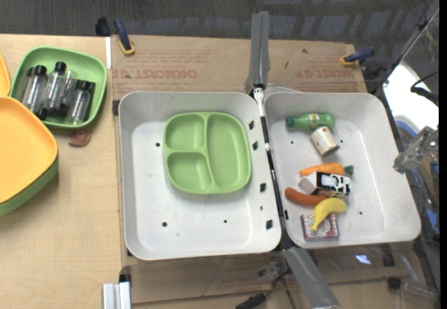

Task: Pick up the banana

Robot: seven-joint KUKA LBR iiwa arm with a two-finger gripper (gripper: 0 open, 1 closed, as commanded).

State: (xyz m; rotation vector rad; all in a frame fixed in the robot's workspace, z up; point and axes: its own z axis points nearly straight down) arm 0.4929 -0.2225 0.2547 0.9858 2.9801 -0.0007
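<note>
one banana (328,211) lies in the right bin (380,224), touching a pink packet (320,228); one green bottle (311,121), one can (324,140), one carrot (325,170). cardboard print unreadable. gripper state cannot be told.

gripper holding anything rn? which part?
Nothing held. Banana lies in the right bin, on the pink packet; gripper sits at the bin's right edge, away from it.

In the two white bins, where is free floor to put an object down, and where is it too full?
Left bin: bare floor all around the green tray, widest below it. Right bin: free along its right side. Crowded near the divider, where the banana, carrot and sausage cluster.
</note>
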